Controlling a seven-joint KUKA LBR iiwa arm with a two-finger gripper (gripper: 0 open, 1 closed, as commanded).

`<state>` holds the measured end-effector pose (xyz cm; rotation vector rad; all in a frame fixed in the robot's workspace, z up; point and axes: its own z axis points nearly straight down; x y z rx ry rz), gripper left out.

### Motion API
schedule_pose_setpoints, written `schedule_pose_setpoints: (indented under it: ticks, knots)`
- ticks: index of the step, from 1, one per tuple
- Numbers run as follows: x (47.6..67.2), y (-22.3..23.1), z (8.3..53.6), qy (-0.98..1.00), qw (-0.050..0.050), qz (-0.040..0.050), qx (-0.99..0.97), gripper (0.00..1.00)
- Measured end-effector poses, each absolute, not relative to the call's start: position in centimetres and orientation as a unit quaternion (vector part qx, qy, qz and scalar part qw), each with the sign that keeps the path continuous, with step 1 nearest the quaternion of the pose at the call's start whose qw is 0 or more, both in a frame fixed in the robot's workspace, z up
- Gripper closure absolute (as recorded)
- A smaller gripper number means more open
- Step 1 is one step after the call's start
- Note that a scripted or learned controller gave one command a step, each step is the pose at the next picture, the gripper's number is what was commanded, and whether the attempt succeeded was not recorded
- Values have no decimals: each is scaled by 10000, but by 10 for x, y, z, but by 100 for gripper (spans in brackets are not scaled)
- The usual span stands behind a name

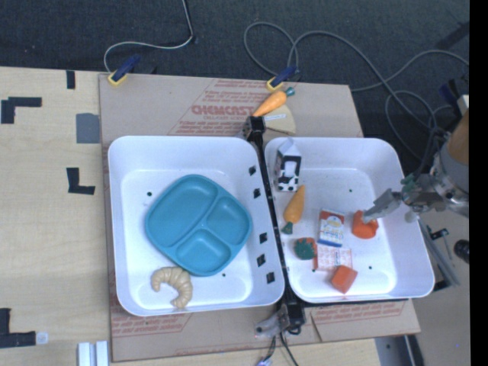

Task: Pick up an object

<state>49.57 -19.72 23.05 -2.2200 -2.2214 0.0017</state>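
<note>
My gripper (375,212) reaches in from the right, low over the right bin (381,152). It is just above and touching or nearly touching a small red-orange round object (364,227). Left of that lie a red-and-white carton (331,229), a flat card (328,258), an orange-red block (343,278), a small green item (305,248), a toy carrot (294,204) and a black-and-white box (288,171). Nothing shows as lifted off the bin floor.
The left bin (122,158) holds a blue divided plate (199,223) and a croissant (174,284). Behind the bins, on the cardboard, lie another carrot (270,104) and a pale wedge (280,120). Cables (320,48) run across the dark floor beyond. The arm's body (450,181) stands at the right bin's right wall.
</note>
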Motion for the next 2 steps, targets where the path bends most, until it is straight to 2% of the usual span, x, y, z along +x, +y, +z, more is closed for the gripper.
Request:
schedule_pose_setpoints:
  ticks: [1,2]
  knots:
    - [483,-146,98,-7075,24,9,-7067,0]
    - [484,-146,109,-7073,6,-2,-7069,100]
